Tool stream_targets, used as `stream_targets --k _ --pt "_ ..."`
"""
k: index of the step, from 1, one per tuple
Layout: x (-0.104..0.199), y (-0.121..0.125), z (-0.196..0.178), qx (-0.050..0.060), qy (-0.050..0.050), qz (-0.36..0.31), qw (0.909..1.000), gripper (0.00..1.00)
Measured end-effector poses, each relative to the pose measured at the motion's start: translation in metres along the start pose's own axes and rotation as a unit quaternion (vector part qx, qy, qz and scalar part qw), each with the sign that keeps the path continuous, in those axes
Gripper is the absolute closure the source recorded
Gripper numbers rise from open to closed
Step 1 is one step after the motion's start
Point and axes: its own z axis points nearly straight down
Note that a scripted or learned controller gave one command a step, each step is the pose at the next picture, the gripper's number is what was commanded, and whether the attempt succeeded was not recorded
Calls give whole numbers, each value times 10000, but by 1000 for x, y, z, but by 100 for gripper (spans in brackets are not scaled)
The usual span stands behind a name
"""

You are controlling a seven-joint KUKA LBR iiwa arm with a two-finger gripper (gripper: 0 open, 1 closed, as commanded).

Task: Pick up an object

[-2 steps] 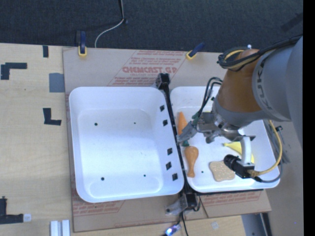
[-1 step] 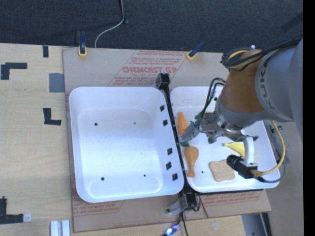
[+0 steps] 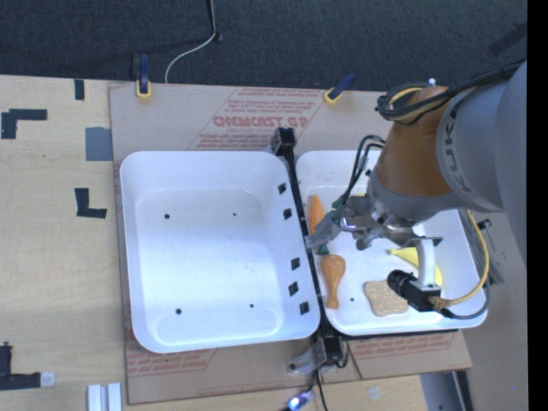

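1. Orange and tan, the drumstick toy (image 3: 332,277) lies in the right bin (image 3: 445,319), tight against the divider edge.
2. Beside it I see a bread slice (image 3: 385,298), a carrot piece (image 3: 315,211) and something yellow (image 3: 425,259).
3. The gripper (image 3: 330,234) hangs just above the drumstick toy; I cannot tell its opening.
4. The left bin (image 3: 205,247) offers wide open floor.

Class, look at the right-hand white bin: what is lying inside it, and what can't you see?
Inside the right bin: an orange carrot-like piece, a drumstick, a bread slice and a yellow item. The arm covers the bin's middle, hiding whatever lies beneath.
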Motion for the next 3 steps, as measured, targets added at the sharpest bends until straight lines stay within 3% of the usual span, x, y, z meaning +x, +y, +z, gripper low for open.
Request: stream_targets --k 1,2,3 --pt "-15 -3 0 -1 -6 12 10000 0" --pt "7 2 0 -2 -1 -6 10000 0" --pt "25 35 0 -13 -2 -3 10000 0"
